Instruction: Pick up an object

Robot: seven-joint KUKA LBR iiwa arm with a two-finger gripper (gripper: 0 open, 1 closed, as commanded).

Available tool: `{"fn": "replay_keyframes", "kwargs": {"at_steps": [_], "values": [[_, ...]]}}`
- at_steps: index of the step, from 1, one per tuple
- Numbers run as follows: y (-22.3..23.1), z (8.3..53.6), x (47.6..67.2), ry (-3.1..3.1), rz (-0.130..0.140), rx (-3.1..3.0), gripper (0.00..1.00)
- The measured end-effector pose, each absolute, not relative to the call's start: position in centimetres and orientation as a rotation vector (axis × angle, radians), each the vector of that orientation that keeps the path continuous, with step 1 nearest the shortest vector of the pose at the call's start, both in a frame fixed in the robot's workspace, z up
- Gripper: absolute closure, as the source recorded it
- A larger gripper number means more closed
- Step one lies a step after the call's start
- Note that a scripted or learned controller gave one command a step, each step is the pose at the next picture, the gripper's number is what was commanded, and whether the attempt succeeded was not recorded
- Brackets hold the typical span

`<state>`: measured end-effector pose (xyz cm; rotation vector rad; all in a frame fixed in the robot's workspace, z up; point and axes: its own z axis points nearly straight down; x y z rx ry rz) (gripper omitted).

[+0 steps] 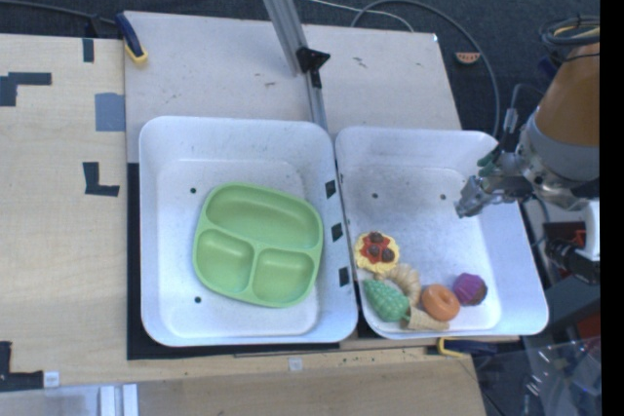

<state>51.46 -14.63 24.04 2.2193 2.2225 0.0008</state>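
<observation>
The right bin (409, 161) holds several toy foods near its front edge: a round red and yellow piece (376, 250), a green piece (386, 300), an orange doughnut-like ring (441, 302), a purple piece (470, 288) and a tan piece (405, 279). My gripper (473, 198) hangs over the right side of this bin, up and to the right of the toys, with nothing visible in it. The arm enters from the right with its orange band (575, 102).
The left bin (166, 209) carries a green divided plate (259, 245). A slanted metal rail (283, 5) crosses the bench behind the bins. Cables lie at the back right. A blue and yellow clamp (131, 38) sits at the bench's back left corner.
</observation>
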Motion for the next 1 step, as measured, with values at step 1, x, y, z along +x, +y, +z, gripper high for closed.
{"fn": "replay_keyframes", "kwargs": {"at_steps": [1], "values": [[-9.47, 22.9, 53.29, 2.23, -0.001, 2.216, 1.0]]}}
